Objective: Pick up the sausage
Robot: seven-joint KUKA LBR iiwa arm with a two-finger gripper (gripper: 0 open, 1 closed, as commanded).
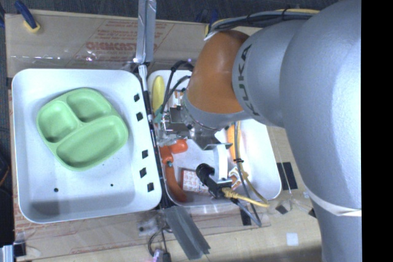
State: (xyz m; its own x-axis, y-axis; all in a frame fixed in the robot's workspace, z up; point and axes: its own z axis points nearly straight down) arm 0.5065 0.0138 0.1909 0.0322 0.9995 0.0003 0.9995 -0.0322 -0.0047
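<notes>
Your gripper (174, 127) sits low in the right bin (265, 156), how its claw stands you cannot tell, with the reddish-brown sausage (172, 184) near at its six o'clock along the bin's left wall, and the green divided plate (83, 127) at nine o'clock in the left bin (37, 193)

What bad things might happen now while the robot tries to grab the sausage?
1. The arm hangs low over the right bin, crowding several items together there. The gripper might close on the wrong one, such as the yellow piece, instead of the sausage.
2. The sausage lies tight against the bin's wall at the lower left, so the gripper may bump the wall or slip off.
3. Loose cables dangle near the items and might snag.
</notes>
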